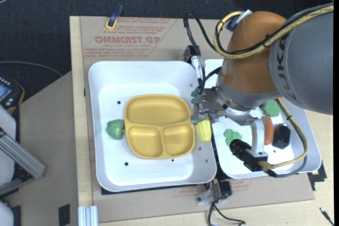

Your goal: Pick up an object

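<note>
In the left bin [100,114] a small green piece [115,128] lies just beside a yellow divided plate [159,125], which takes up the bin's middle. At the plate's right edge a yellow corn cob [203,130] sits near the bin wall, the likeliest object to be picked, I'd judge, since the gripper [202,104] hangs right above it. Whether the gripper is released or clenched, I cannot tell. The right bin [312,153] holds green bits [231,136], an orange piece [269,131] and something black [280,136] under the arm [254,69].
</note>
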`<state>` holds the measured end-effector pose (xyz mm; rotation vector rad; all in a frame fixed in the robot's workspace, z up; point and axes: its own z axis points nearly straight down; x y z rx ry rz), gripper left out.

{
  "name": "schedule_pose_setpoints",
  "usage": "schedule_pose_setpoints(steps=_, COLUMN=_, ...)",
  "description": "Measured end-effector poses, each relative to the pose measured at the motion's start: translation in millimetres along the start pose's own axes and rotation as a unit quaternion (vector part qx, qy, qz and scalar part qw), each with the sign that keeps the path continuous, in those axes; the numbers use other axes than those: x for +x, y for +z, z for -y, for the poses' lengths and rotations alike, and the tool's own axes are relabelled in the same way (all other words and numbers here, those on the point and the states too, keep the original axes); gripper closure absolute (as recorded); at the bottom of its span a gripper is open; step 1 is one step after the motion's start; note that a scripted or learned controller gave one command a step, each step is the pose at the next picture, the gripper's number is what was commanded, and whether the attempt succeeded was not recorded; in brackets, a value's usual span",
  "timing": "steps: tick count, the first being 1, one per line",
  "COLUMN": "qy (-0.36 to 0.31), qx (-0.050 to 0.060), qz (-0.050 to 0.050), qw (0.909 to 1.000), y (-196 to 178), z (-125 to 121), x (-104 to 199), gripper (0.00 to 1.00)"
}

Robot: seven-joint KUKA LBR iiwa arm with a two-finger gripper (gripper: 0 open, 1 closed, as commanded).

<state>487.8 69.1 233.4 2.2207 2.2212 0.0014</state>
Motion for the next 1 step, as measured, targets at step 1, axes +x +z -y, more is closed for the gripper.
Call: schedule_pose_setpoints(steps=1, qy=0.001, qx=0.003, qz=0.0, qw=1.0, y=18.8, z=-1.7, x=-8.8, gripper=1.0)
